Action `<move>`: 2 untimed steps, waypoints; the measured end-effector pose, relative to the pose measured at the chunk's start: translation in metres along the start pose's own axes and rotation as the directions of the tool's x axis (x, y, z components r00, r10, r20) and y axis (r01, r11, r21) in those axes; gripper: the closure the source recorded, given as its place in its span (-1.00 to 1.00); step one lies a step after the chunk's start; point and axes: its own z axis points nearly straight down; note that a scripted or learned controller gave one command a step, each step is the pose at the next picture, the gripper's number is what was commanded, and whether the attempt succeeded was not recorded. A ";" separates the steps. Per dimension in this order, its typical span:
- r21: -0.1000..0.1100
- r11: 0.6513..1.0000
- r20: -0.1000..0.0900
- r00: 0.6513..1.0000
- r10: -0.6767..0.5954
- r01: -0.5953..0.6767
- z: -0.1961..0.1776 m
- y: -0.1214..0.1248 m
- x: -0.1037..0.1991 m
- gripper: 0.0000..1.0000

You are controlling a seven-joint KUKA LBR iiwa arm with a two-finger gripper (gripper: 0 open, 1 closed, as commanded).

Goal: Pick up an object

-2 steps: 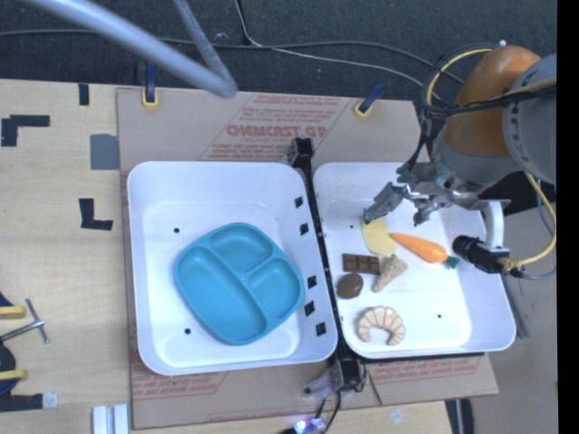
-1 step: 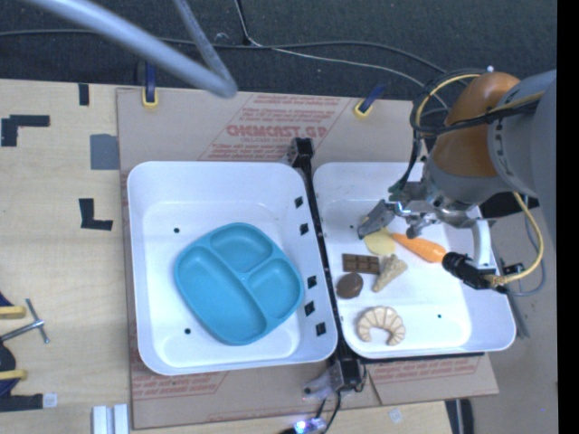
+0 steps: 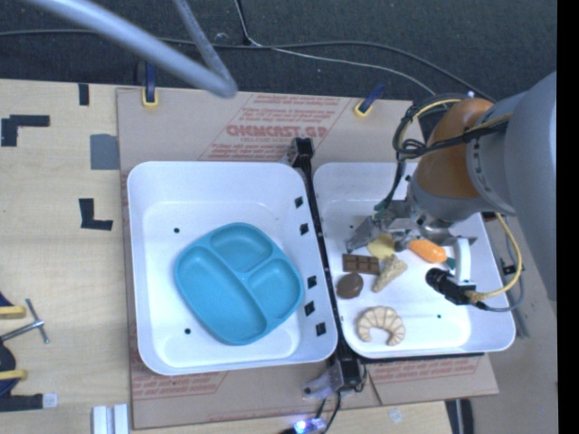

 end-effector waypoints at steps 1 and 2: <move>-0.002 1.000 0.000 1.000 -0.001 0.001 -0.013 0.001 0.001 1.00; -0.009 1.000 0.001 1.000 0.000 0.000 -0.075 0.004 0.005 1.00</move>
